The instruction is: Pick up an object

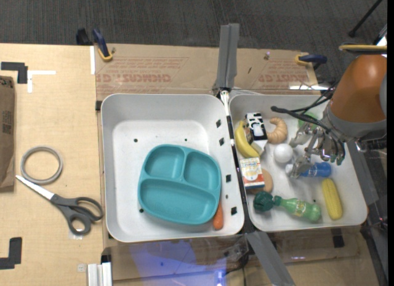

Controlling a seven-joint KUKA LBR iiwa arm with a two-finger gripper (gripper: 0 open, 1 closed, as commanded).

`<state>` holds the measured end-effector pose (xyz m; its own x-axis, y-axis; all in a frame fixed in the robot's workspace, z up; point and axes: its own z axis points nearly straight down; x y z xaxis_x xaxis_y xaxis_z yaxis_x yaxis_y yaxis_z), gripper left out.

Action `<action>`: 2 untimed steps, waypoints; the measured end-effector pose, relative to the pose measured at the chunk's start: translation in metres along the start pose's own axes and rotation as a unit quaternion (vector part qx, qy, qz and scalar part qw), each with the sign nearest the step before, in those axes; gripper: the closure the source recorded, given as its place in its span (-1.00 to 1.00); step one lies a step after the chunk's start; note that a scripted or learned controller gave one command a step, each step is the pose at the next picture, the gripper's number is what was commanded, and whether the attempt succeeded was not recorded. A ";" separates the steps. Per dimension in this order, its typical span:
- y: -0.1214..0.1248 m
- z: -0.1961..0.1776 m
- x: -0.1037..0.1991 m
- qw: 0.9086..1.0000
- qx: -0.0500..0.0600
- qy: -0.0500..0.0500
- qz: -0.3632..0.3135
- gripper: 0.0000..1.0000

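One blue bottle [317, 170] just beside hand [306, 158].

Right bin [354, 214] contents: banana [244, 142], croissant [278, 129], white ball [282, 152], small carton [251, 172], green bottle [289, 206] lying flat, corn cob [332, 198], blue item [315, 170] just beside the gripper [309, 154]. None lifted.

Tray [180, 184] in left bin [117, 155], banana [244, 144] perhaps against right bin's [354, 214] left wall

Two bins [117, 174], one tray [180, 184], one banana [244, 144].
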<state>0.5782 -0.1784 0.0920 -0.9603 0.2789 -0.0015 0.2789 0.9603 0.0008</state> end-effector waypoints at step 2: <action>-0.054 -0.011 0.030 1.000 0.001 -0.003 0.028 1.00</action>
<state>0.5341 -0.2219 0.1025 -0.9431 0.3326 -0.0068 0.3326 0.9431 0.0000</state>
